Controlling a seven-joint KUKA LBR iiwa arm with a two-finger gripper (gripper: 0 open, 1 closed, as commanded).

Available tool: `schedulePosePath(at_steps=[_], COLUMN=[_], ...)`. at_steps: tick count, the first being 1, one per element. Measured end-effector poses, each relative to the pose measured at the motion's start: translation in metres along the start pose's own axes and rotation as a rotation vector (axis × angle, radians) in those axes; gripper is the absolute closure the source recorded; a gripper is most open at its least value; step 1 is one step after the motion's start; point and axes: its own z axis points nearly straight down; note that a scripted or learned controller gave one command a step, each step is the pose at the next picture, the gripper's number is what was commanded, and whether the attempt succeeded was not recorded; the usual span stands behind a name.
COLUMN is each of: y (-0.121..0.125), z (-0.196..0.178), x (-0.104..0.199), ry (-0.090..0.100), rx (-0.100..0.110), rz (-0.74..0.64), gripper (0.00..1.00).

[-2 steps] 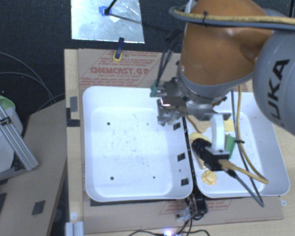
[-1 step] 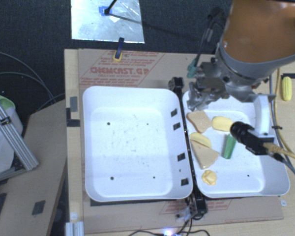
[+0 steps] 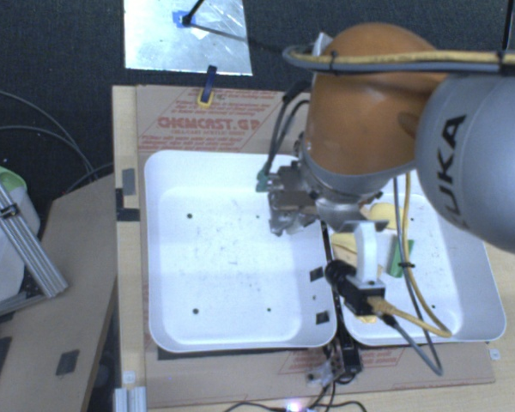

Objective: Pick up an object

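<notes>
Table [image 3: 73, 239], lower left, carries lettered cardboard [image 3: 208, 124] under two white bins. Right bin [image 3: 476, 312], lower right: a green object [image 3: 402, 258] and a yellow object [image 3: 380, 212], both partly hidden by the arm. Claw [image 3: 285, 206], centre frame, hangs over the left bin [image 3: 206, 273] near its right edge; whether wide or narrow cannot be told. Farthest, upper left: a metal sheet [image 3: 167, 24].
</notes>
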Motion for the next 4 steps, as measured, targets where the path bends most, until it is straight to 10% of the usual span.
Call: schedulePosePath(at_steps=[3,4], y=[0.039,0.029], z=[-0.128,-0.069], x=[-0.083,-0.078], ry=[0.001,0.001], rx=[-0.017,-0.006], rz=[0.010,0.005], gripper=[1.00,1.00])
